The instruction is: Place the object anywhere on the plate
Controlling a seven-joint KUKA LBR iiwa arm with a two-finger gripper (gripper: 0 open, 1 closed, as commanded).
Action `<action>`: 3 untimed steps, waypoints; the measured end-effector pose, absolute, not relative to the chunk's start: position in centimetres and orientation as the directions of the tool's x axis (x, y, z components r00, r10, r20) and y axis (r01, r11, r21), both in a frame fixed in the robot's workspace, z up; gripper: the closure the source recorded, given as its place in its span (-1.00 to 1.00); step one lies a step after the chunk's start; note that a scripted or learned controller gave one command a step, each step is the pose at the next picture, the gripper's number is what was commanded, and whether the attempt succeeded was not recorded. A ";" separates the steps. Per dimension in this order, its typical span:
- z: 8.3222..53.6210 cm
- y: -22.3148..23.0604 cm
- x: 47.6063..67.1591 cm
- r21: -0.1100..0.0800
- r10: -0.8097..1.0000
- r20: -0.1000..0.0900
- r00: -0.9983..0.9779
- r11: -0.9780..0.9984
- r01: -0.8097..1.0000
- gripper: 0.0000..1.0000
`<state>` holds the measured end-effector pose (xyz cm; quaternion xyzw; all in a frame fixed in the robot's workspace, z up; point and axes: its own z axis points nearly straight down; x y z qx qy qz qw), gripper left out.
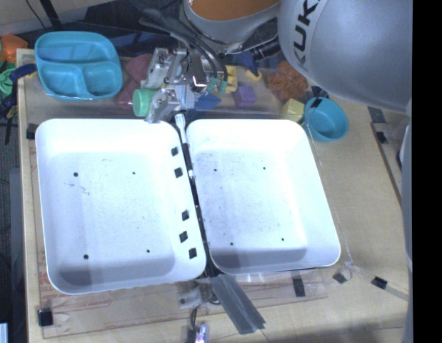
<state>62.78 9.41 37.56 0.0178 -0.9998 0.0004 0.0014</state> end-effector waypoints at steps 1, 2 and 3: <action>38.7 12.5 53.1 -0.001 -0.089 0.003 -0.996 0.996 -0.089 1.00; 44.0 11.0 58.3 0.000 -0.198 0.002 -0.980 0.980 -0.198 1.00; 35.8 20.9 49.0 -0.003 0.044 0.005 -0.999 0.999 0.044 1.00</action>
